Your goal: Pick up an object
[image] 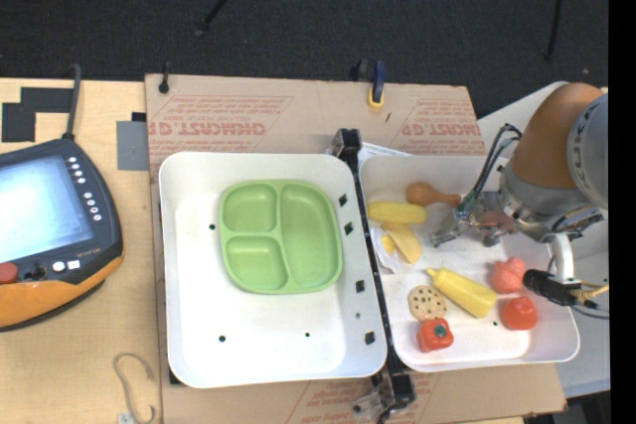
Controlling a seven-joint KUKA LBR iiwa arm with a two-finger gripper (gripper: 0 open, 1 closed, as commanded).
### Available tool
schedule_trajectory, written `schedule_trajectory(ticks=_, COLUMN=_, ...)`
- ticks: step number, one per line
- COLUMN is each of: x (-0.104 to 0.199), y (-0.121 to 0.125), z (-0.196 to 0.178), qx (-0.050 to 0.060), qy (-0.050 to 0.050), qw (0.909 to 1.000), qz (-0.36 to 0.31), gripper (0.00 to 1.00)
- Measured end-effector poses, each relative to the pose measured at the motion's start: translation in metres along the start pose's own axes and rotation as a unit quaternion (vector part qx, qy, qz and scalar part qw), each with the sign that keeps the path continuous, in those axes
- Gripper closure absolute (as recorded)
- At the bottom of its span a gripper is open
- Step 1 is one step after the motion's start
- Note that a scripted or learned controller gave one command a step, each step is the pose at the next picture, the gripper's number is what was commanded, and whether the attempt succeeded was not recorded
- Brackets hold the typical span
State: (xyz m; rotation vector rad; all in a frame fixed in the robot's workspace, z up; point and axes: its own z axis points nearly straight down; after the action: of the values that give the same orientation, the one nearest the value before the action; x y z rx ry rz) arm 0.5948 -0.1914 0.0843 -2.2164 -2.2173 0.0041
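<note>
Two white bins sit side by side on the bench (109,114). In the camera view, the left bin (199,333) holds a green plate (280,237) with three parts. The plate lies flat near the bin's middle, a bit toward 12 o'clock.

The right bin (556,348) holds many toy foods. A yellow corn cob (397,212) lies at about 10 o'clock in the bin, and a tan drumstick (429,194) lies just past it toward 12 o'clock. Pale yellow slices (401,245) rest just below the corn. A yellow bottle (463,291) lies tilted near the middle. A round cookie (425,302) touches its left end. A red pepper (434,335) sits at 6 o'clock, just below the cookie. A pink berry (510,275) and a red tomato (518,313) sit close together at 4 o'clock.

The arm (561,149) comes in from 3 o'clock. Its hand (465,225) is low over the right bin, between the drumstick and the bottle. I cannot tell how the hand is set. No toy can be seen held in it.

A screen box (45,223) lies on the bench at 9 o'clock.
</note>
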Motion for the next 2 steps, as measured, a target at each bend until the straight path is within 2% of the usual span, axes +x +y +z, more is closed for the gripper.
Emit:
schedule_trajectory(ticks=1, x=-0.001, y=0.0, z=-0.009, qx=0.001, qy=0.0, qw=1.0, qz=0.001, gripper=1.0)
schedule_trajectory(ticks=2, x=-0.006, y=-0.004, z=-0.05, qx=-0.002, qy=-0.001, qw=1.0, qz=0.003, gripper=1.0)
